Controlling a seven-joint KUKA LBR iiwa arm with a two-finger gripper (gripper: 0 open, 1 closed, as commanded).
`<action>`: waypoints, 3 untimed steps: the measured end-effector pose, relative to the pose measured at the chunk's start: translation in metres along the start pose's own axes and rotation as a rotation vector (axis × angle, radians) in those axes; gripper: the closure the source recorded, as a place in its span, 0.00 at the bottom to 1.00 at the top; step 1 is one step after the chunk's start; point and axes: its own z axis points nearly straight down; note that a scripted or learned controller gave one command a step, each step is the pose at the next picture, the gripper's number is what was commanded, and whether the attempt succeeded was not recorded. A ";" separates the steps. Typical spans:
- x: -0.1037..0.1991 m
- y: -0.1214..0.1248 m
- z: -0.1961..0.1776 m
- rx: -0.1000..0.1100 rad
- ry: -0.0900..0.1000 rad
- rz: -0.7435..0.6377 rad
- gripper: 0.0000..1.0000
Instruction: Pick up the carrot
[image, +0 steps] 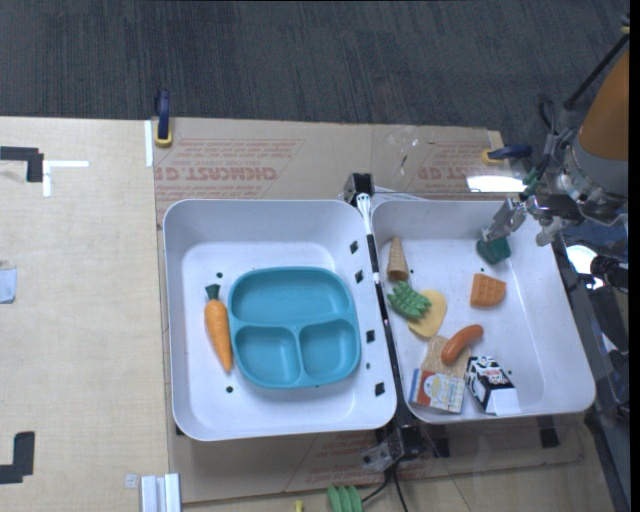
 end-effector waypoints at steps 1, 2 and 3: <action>0.028 -0.032 0.095 0.000 0.001 0.083 0.00; -0.016 -0.024 0.134 -0.001 0.000 0.157 0.00; 0.049 -0.046 0.134 0.001 0.001 0.214 0.00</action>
